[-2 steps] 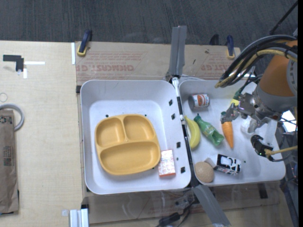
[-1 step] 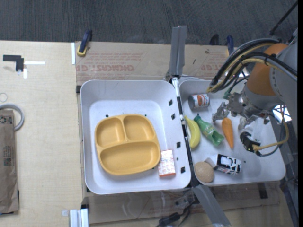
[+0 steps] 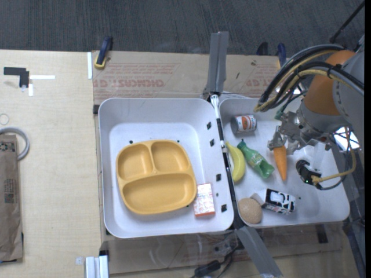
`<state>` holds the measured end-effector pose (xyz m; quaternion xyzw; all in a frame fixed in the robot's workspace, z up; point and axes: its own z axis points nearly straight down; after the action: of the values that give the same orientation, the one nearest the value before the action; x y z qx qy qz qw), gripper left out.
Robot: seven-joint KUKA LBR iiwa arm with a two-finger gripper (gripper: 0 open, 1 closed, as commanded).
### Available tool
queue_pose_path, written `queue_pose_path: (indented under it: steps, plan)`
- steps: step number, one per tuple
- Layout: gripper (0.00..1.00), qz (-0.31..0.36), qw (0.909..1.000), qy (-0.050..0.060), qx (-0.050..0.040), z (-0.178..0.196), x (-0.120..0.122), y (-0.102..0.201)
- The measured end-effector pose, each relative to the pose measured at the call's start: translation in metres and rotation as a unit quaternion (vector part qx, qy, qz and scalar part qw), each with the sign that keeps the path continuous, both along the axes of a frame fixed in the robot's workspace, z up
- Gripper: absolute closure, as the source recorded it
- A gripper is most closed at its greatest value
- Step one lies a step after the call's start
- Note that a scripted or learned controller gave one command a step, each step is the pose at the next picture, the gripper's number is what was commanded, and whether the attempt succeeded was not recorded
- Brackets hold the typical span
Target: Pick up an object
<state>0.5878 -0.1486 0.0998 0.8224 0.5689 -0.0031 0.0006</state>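
Observation:
My gripper [image 3: 285,140] hangs over the right bin [image 3: 330,210], at the thick upper end of an orange carrot [image 3: 281,163] that points toward the bin's front. Whether it touches the carrot is unclear. Left of the carrot lie a green bottle [image 3: 256,160] and a yellow banana [image 3: 235,162] along the bin's left wall. A small can with a red label [image 3: 244,123] rests at the back. At the front sit a tan rounded object [image 3: 250,211] and a black-and-white toy [image 3: 279,201].
The left bin [image 3: 110,126] holds a yellow divided plate [image 3: 156,176] and a small red-and-white box [image 3: 204,200]. A metal divider [image 3: 218,62] rises between the bins at the back. Black cable [image 3: 316,178] loops over the right bin near the wrist.

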Motion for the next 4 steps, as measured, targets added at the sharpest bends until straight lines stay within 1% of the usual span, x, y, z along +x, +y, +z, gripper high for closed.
queue_pose_path:
  steps: [1, 2, 3, 4]
  plan:
    - [1.00, -0.008, 1.0000, -0.001, 0.0010, 0.110, 0.019, 0.040]
    - [1.00, 0.121, 0.9926, -0.001, 0.0012, 0.168, -0.007, 0.037]
    - [1.00, 0.013, 0.9999, -0.001, 0.0008, 0.227, 0.024, 0.079]
    - [0.00, 0.013, 0.9999, -0.001, 0.0008, 0.227, 0.024, 0.079]
